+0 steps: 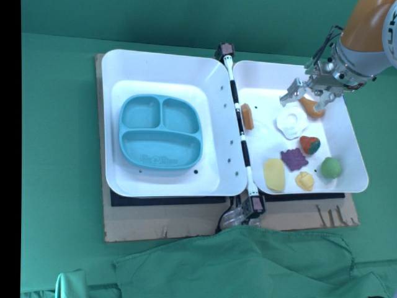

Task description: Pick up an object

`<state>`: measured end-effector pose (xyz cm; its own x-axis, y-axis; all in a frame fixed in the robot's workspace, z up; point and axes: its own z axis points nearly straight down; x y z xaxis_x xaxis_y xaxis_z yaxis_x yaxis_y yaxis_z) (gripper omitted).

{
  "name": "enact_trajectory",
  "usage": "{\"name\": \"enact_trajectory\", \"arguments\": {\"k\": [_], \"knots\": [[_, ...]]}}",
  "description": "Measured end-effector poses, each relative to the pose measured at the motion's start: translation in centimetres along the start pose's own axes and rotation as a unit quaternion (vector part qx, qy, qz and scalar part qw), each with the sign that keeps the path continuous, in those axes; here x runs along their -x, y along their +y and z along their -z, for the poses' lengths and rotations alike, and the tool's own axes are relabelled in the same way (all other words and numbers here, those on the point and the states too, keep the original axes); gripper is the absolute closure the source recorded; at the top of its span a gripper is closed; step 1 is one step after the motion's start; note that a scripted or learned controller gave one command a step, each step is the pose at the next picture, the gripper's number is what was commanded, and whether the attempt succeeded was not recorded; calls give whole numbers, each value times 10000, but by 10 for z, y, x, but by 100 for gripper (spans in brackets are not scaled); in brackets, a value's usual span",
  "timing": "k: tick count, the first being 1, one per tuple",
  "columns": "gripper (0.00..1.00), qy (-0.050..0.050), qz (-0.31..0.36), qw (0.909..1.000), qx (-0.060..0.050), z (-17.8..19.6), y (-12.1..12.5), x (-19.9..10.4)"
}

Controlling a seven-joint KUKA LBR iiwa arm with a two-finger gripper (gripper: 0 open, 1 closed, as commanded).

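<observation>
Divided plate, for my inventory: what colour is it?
Light blue plate, in the camera view.

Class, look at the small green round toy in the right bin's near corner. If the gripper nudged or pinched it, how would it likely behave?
The green round toy looks ball-like, so a nudge would probably send it rolling until the right bin wall stops it. Its curved, smooth-looking surface may let it squirt from a two-finger pinch. It seems small and probably light.
</observation>
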<state>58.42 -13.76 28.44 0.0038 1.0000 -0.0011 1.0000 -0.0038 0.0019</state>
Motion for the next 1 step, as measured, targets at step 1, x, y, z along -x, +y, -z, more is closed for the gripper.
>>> {"name": "enact_trajectory", "arguments": {"k": [1], "knots": [[0, 0, 0, 10000, 0, 0, 0, 0]]}}
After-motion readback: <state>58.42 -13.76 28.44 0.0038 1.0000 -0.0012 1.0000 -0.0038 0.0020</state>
